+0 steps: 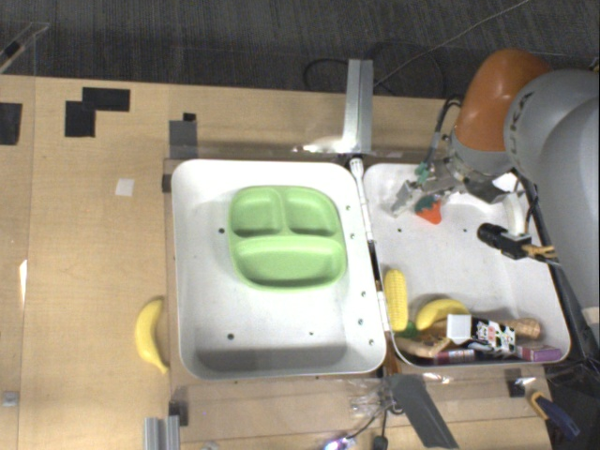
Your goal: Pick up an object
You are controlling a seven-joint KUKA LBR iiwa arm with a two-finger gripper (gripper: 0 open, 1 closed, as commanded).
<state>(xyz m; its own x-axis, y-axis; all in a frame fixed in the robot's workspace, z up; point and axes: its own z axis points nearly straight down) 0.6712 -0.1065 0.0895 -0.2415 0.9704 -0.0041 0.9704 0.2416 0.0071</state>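
Note:
My gripper [419, 195] hangs over the far left corner of the right bin [469, 270], with the grey arm reaching in from the right. A small red-orange object [429, 215] lies just beneath and beside the gripper, and whether it is touched is unclear. Along the near edge of the right bin lie a corn cob [396, 298], a yellow banana [439, 312], a small white block [457, 326], a black-and-white patterned bottle [497, 333] and a purple pen [536, 353].
The left bin [202, 336] holds a green divided plate [285, 234]. A second banana [150, 334] lies on the wooden bench outside the left bin's near left corner. A metal post [359, 101] stands behind the wall between the bins.

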